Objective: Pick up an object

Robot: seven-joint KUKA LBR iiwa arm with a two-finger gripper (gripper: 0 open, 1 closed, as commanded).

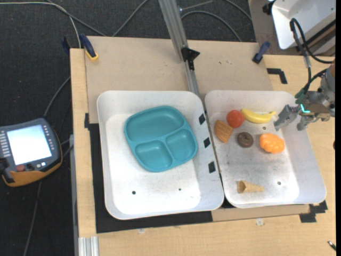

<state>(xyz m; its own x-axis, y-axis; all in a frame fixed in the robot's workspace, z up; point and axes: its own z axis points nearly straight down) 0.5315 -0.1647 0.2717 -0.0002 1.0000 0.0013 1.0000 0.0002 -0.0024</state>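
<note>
A pale wooden bench [138, 63] stood on dark carpet strewn with cables, bearing two shallow white bins side by side, with a teach pendant [26, 151] lying on the floor to the left. The left bin [154, 196] carried a teal divided plate [160, 137]; the right bin [287, 188] held the likely targets: a banana [258, 115], a red tomato [235, 118], an orange croissant-like piece [224, 131], a brown doughnut [245, 139], an orange fruit [272, 143] and an ice-cream cone [249, 186] lying apart near the front. The gripper [292, 119] hung at the bin's far right edge, just beside the banana's tip and above the orange fruit, its fingers apparently spread with nothing between them. These looked like light, hollow plastic toys, stiff and smooth, so probably slippery; the banana seemed best taken across its narrow middle, the orange fruit across its widest part.
</note>
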